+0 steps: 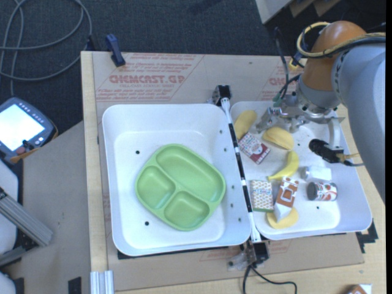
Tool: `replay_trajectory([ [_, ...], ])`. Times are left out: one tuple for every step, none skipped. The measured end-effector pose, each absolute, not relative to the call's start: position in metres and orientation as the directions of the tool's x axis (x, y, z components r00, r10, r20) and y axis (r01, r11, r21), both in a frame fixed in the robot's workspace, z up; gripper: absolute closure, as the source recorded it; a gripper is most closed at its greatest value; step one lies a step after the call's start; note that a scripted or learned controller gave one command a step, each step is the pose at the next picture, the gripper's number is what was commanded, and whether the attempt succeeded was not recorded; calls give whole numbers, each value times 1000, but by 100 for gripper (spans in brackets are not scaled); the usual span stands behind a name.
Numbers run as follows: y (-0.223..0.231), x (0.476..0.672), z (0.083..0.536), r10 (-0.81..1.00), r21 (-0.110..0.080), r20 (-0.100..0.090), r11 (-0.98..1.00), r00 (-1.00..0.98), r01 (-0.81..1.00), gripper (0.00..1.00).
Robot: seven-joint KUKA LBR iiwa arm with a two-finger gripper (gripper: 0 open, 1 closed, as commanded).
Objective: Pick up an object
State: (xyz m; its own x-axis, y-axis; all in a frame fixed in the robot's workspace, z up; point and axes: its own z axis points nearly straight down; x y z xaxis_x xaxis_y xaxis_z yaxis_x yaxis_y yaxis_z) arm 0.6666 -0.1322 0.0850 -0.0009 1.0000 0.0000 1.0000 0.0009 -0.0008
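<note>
A robotics lab: a plywood table [153,78] stamped with red lettering stands on dark carpet strewn with loose black cables [43,17], beside a handheld control tablet with a lit screen [21,127].

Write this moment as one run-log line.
arm: over right bin | gripper: above yellow piece | grasp: unconfirmed | left bin: green tray

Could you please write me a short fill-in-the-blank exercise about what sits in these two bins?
1. The green divided tray lies in the ____ bin.
2. The green divided tray has ____ compartments.
3. The end effector is over the ____ bin, close to a yellow toy banana.
4. The small can lies on its ____.

Missing words: left; three; right; side
</note>
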Motion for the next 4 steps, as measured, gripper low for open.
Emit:
replay_trajectory([
  [-119, 652, 85, 1000, -1, 0, 1, -1, 1000, 0],
  [-119, 654, 97, 1000, 5, -2, 3, -3, 1000, 100],
  [-119, 654, 97, 1000, 5, -3, 3, -3, 1000, 0],
  [-100, 600, 84, 1000, -1, 0, 0, 0, 1000, 0],
])
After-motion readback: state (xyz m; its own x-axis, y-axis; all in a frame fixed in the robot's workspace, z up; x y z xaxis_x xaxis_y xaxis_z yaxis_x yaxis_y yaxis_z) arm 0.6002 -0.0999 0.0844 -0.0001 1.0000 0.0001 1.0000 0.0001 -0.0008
